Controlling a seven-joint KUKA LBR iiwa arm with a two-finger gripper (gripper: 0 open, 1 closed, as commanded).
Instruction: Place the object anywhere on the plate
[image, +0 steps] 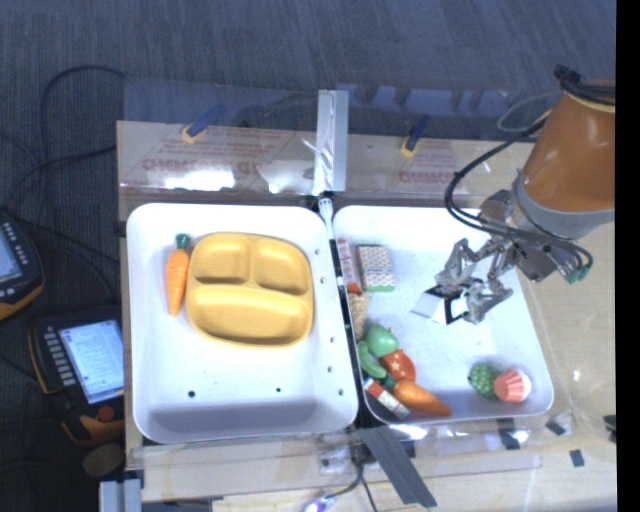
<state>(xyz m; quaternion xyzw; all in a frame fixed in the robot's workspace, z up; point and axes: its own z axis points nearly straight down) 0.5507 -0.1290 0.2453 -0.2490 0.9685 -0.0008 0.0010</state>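
A yellow plate (248, 287) with three compartments lies in the left bin (240, 405). A toy carrot (177, 278) lies just left of the plate, on the bin floor. My gripper (470, 287) hangs over the right bin (530, 330), in its upper middle part, pointing down and to the left. A small white and black shape (438, 303) sits right at its lower left tip; I cannot tell whether it is a held thing or part of the gripper. No toy touches the gripper.
In the right bin lie a green-and-white block (375, 267), a green pepper (378, 342), a red tomato (399, 365), an orange carrot piece (421, 400), and a green and pink pair (498, 383) at the lower right. A metal divider (331, 150) stands between the bins.
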